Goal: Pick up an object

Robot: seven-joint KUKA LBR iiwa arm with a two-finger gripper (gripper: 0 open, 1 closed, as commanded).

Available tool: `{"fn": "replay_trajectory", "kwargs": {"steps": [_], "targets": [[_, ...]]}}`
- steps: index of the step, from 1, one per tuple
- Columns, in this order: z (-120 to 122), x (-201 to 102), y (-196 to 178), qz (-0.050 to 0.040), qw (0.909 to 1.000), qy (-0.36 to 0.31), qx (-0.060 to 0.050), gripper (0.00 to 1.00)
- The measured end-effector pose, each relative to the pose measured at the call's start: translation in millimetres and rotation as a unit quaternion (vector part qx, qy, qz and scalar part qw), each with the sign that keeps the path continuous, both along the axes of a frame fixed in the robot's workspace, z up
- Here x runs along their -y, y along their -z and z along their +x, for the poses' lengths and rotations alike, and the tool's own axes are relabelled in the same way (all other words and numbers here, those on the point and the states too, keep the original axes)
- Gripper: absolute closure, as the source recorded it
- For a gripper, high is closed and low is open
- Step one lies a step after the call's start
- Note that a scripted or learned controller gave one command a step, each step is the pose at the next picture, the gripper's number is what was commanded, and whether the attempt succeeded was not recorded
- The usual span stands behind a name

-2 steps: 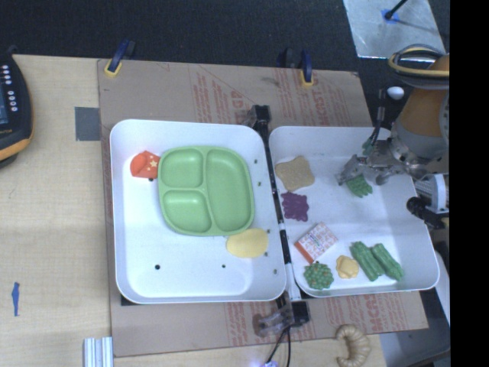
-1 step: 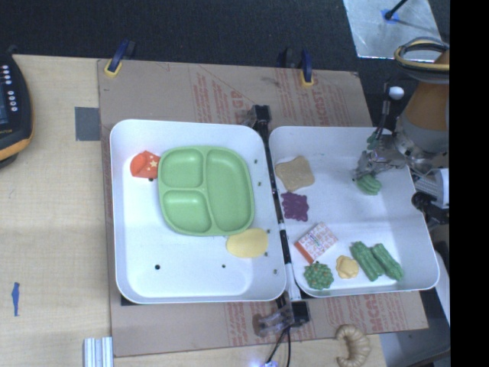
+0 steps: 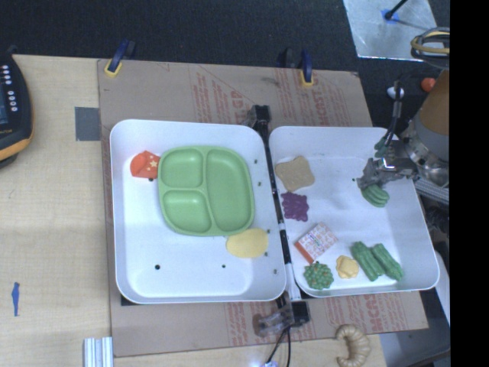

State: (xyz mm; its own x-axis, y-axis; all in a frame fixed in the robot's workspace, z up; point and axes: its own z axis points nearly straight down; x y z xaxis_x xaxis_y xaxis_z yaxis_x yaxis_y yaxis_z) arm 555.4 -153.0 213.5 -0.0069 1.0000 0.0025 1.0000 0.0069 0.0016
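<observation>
My gripper (image 3: 377,180) sits low in the right bin (image 3: 336,140), directly over a green item (image 3: 376,196) at its far right side. Contact appears made, though I cannot tell if it is grasped. Item looks unlifted; lift remains.

1. The cardboard sheet (image 3: 229,90) under the bins carries faint red printing in repeated lines, too blurred to read.
2. The small red-and-white packet (image 3: 316,241) bears print too small to read.
</observation>
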Motion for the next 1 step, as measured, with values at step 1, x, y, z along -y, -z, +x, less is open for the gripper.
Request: {"fn": "replay_trajectory", "kwargs": {"steps": [1], "targets": [[22.0, -70.9, 15.9, -0.0001, 1.0000, -0.003, -0.003, 1.00]]}}
